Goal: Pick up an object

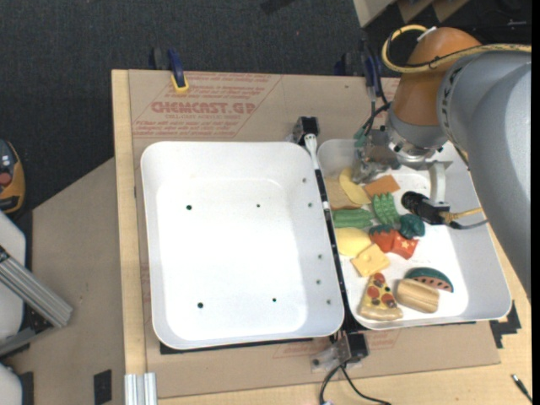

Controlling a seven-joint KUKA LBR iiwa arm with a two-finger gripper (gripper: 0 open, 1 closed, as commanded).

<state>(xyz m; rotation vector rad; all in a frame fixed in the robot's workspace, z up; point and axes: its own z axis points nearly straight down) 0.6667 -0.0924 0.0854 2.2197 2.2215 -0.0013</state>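
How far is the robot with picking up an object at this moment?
Nothing looks lifted yet: the toy foods, such as the pizza slice and the watermelon slice, lie in the right bin. The pincer is low over the far end of the pile. Grasping and lifting remain.

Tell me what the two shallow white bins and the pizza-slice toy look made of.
Two shallow white bins: likely thin moulded plastic, smooth and slightly glossy, judging by rounded corners and soft sheen. Pizza-slice toy: probably painted hard plastic or rubber, with flat solid colours; too small to tell which.
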